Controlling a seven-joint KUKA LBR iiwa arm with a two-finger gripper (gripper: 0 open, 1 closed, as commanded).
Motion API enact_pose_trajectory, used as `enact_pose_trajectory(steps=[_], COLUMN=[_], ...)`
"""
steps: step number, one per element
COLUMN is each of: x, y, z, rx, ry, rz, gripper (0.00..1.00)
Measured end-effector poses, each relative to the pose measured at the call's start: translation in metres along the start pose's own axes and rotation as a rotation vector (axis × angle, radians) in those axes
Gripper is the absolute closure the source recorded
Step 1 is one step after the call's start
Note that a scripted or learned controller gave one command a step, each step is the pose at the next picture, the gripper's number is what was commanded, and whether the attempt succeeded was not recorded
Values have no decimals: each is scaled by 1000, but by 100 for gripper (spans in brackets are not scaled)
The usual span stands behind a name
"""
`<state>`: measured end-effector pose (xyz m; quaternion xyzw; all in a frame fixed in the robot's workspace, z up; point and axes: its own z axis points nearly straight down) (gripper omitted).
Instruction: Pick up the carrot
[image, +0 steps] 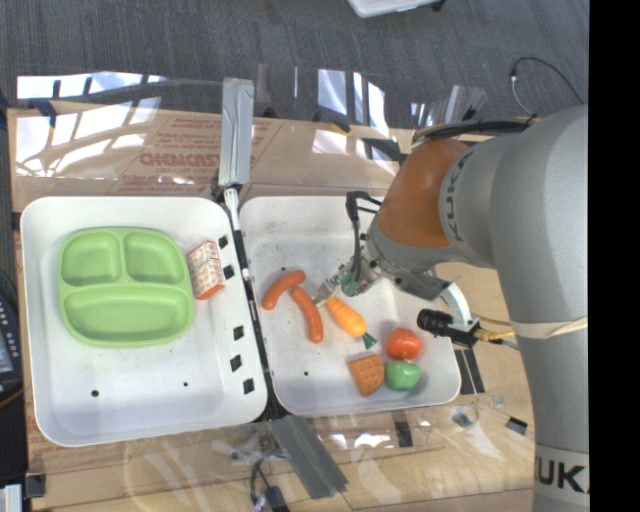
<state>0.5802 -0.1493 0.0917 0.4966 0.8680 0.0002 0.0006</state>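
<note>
Camera view has the carrot (347, 317) lying in the right-hand bin (300, 395), just below and to the right of the gripper (334, 291), so close that the fingertips appear to touch its upper-left, blunt end. Its long axis runs diagonally, from that end down to the green stub at the lower right, pointing away from the fingers. Two sausages (297, 301) lie just to the left of the fingers, the nearer one almost parallel to the carrot. Further beyond the carrot's tip sit a tomato (404, 344), a green pepper (403, 376) and a waffle piece (366, 375). How far the fingers are spread I cannot tell; nothing is clearly clamped between them. The arm (480, 200) comes in from the right, its wrist bent down over the bin with the tool pointing down and left.
</note>
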Motion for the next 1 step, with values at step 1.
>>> enact_pose_trajectory(steps=[1], x=[16], y=[49], z=[-131], rx=[3], ry=[1], rz=[312], gripper=[100])
